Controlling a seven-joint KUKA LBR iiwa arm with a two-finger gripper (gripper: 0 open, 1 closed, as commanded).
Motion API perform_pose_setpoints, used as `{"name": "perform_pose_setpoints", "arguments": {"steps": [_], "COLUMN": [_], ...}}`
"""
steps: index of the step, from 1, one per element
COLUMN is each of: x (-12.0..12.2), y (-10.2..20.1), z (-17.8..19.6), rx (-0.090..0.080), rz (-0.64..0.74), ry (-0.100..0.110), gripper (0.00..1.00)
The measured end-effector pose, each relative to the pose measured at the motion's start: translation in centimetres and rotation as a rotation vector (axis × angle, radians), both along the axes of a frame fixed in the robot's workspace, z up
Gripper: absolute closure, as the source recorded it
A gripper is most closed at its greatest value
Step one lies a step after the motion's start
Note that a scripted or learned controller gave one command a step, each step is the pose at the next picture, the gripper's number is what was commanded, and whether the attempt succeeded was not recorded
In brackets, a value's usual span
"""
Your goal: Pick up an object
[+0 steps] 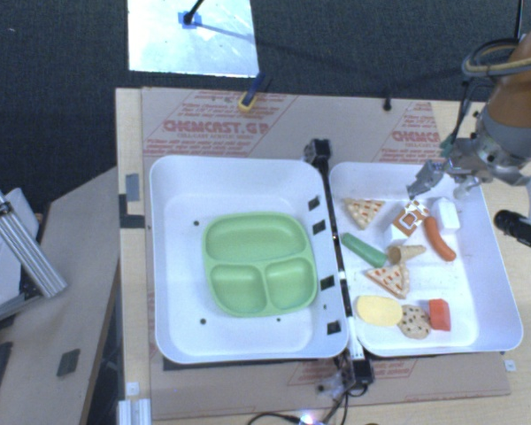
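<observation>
Judging from the scene, nothing is picked yet. A green plate [252,275] is seen in the left bin [173,193]. Toy food is spread in the right bin [496,317]; the gripper [441,177], jaws open and empty, hangs at its far edge, just above the cracker [410,219].

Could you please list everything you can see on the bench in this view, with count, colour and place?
bins: two, white, side by side on the bench.
tray: one, green, three compartments, in the left bin.
pizza slices: two, orange-tan, upper left and centre of the right bin.
sausage: one, orange-red, right side of the right bin.
green piece: one, left of centre in the right bin.
yellow piece: one, near edge of the right bin.
cookie: one, brown-speckled, beside the yellow piece.
red block: one, right of the cookie.
gripper: one, grey, above the right bin's far side.
</observation>
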State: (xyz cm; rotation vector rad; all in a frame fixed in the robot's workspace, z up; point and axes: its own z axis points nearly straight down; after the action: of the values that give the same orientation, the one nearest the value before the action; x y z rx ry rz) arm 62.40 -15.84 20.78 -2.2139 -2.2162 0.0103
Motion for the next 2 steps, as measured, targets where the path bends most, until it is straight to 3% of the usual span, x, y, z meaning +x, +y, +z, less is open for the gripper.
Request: {"name": "perform_pose_setpoints", "arguments": {"steps": [1, 2], "x": [0.3, -0.5], "y": [0.0, 0.4], "z": [0.8, -4.9], "rx": [-0.002, -0.001], "rz": [0.003, 0.001], "ry": [-0.013, -0.009], "gripper": [0.00, 0.00]}}
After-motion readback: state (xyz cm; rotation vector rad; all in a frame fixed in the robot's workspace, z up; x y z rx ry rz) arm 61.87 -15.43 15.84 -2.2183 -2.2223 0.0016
